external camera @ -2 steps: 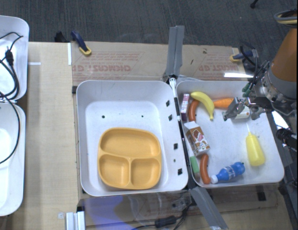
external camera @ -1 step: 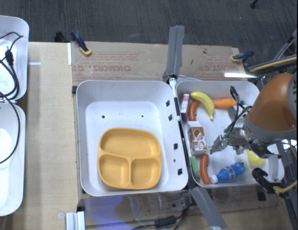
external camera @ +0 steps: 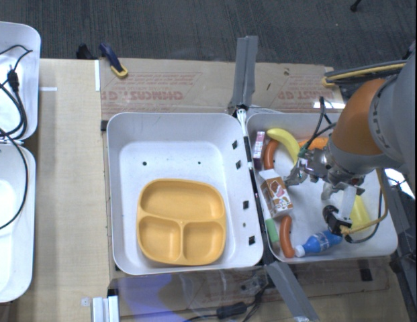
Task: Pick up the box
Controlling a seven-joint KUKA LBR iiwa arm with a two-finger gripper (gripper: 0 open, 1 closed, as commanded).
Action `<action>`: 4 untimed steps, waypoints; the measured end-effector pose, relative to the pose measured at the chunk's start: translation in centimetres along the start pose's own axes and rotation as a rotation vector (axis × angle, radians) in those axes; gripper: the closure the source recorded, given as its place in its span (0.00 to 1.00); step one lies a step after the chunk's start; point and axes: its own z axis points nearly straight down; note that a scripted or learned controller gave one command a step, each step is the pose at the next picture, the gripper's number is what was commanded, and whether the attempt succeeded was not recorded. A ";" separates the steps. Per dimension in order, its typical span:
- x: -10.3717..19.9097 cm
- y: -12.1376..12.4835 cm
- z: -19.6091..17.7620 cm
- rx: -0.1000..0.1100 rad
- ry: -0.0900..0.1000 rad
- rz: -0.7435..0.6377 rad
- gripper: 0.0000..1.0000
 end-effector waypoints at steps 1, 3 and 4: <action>3.4 6.1 0.0 0.000 -0.002 0.092 0.00; 4.6 6.4 -0.4 0.008 -0.009 0.526 1.00; -6.9 6.6 -0.1 0.000 -0.001 0.568 1.00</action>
